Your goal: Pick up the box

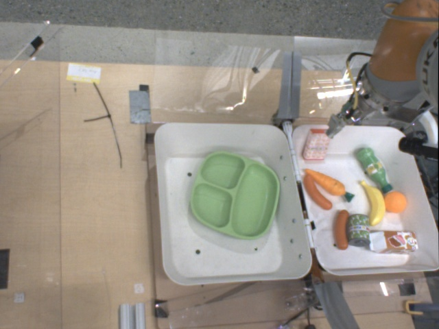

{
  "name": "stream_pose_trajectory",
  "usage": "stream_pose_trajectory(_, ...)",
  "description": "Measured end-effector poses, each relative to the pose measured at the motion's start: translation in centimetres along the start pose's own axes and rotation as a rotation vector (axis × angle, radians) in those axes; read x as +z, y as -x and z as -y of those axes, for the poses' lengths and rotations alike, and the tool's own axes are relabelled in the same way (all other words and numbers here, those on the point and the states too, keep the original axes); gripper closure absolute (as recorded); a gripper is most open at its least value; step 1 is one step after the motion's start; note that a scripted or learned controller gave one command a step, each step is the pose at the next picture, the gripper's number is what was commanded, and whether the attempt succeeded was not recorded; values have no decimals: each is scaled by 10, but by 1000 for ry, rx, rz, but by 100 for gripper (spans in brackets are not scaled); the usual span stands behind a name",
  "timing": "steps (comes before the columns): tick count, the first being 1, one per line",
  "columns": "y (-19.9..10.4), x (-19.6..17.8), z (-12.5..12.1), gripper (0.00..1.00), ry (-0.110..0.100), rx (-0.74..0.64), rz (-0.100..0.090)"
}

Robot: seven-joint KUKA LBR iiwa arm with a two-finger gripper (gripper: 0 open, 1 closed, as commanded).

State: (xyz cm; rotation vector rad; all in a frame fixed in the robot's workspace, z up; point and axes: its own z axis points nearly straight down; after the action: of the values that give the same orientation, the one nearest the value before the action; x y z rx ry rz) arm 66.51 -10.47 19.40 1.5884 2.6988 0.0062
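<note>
On the far left, the bench (68, 204) is pale wood-grain board, with a small yellow note (84, 72), a thin dark wire (110, 125) and a grey square patch (139, 106) lying flat on it. Next comes the left bin (171, 252), a shallow white plastic tray with rounded corners, and in its middle sits a smooth light-green plate (235, 195) divided into three rounded wells. A grey metal post (288, 91) stands behind the seam where the two bins meet. Past it, in the right bin (326, 259), the box (316, 144) lies flat in the back left corner: a small pinkish-red and white card rectangle, close to the bin's left wall. My gripper (336, 125) hangs just above and right of the box's far corner; I cannot tell how my fingers stand. Nearer the front lie two orange carrots (322, 187), tapered and glossy, then a reddish sausage (341, 229) beside a round tin (358, 229) with a printed label. Right of those are a curved yellow banana (374, 202), a green bottle (372, 168) on its side, a round orange (395, 201), and a flat brown-and-white packet (394, 241) at the front. My arm (405, 40), orange-banded above grey, comes in from the upper right.
</note>
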Motion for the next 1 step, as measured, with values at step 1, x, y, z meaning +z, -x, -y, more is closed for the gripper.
stream_pose_trajectory(1, 14, 99, 7, 0, 1, -27, 2)
